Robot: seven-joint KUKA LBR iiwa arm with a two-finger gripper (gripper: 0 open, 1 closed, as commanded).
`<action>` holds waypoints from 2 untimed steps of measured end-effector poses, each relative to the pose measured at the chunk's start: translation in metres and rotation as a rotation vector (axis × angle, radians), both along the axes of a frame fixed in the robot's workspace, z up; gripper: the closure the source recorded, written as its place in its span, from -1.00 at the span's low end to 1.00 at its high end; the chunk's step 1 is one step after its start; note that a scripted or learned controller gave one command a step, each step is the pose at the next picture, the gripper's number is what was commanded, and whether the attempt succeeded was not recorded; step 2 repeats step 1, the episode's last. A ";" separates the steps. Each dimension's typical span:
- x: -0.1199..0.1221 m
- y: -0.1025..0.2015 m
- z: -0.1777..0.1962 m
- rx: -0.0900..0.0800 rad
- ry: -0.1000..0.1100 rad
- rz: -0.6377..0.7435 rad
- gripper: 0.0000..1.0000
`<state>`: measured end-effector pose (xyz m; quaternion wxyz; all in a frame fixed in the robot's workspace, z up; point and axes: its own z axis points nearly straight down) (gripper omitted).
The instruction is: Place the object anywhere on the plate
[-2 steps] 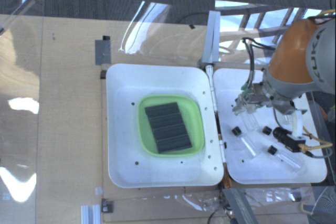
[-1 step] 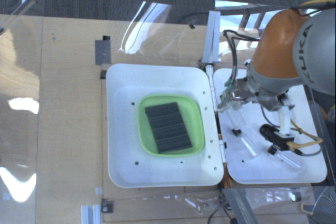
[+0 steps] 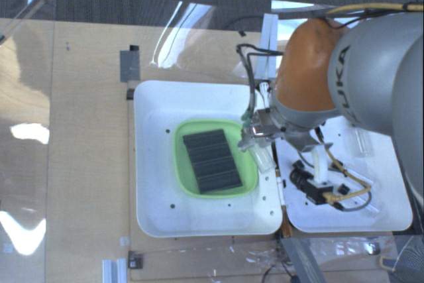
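A green, rounded-square plate lies in the middle of the left white bin. A dark grey ribbed rectangular block lies flat on the plate, its long side running from upper left to lower right. My gripper hangs at the plate's right rim, just right of the block and close to the wall between the two bins. The grey arm and its orange band cover the space above it. Nothing shows in the gripper.
The right white bin lies under the arm, and a small clear piece rests near its upper middle. Bare white floor surrounds the plate in the left bin. A small grey bracket sits on the wooden bench beyond the left bin.
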<state>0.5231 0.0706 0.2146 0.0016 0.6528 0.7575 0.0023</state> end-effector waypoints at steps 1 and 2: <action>0.000 0.000 0.000 0.000 0.000 -0.001 -1.00; 0.000 0.000 0.000 0.000 0.000 -0.001 -1.00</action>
